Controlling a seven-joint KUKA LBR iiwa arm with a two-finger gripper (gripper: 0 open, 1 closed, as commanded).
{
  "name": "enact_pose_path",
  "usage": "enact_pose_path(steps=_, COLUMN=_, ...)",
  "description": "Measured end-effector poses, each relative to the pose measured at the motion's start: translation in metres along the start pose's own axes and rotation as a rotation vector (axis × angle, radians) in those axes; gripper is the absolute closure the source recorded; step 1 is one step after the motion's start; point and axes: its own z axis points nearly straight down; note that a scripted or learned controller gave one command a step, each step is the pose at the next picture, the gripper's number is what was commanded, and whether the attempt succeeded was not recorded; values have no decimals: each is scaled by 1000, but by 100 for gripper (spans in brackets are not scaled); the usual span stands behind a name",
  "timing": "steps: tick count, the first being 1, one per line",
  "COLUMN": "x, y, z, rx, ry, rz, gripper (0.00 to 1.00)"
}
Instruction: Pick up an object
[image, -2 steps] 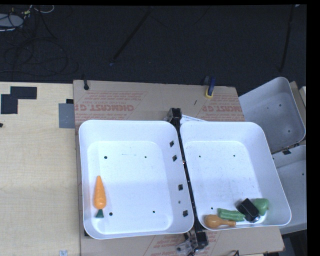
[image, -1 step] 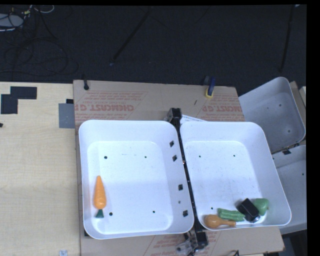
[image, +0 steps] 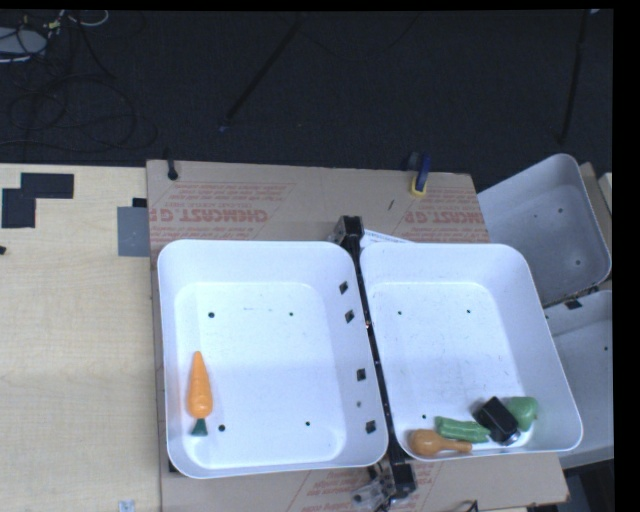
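The loose things to pick from lie in both bins. In the left bin (image: 165, 300) an orange carrot (image: 199, 383) lies by itself near the left wall, toward the near corner, with its tip pointing away and its small green top (image: 200, 427) at the near end. The rest of that bin's floor shows only a few small dark dots. In the right bin (image: 541, 305) four things crowd the near right corner. A black block (image: 497, 419) sits tilted there, and a rounded green piece (image: 523, 408) touches it on the right. A long green pod (image: 458, 429) lies against its left side. Just nearer, against the bin's front wall, is a tan gourd-like thing (image: 436, 443) with its thin end pointing right under the pod. Whether the gripper is apart or together cannot be told. The two bins stand side by side with their inner walls touching, and a black strip (image: 366, 345) with small clips runs along the seam. Both rest on a sheet of cardboard (image: 250, 205) printed in red. This sheet lies on a pale wooden bench (image: 70, 340) marked with black patches (image: 40, 195) and a grey patch (image: 131, 230). A blue and yellow clamp (image: 420, 176) grips the cardboard's far edge. A grey metal panel (image: 550, 220) leans just beyond the right bin.
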Motion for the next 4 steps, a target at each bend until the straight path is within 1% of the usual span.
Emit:
enact_pose_path(steps=1, x=0, y=7, z=0, rx=0, ry=0, rz=0, gripper=100)
enact_pose_path(steps=4, x=1, y=7, z=0, rx=1, ry=1, rz=-5, gripper=100)
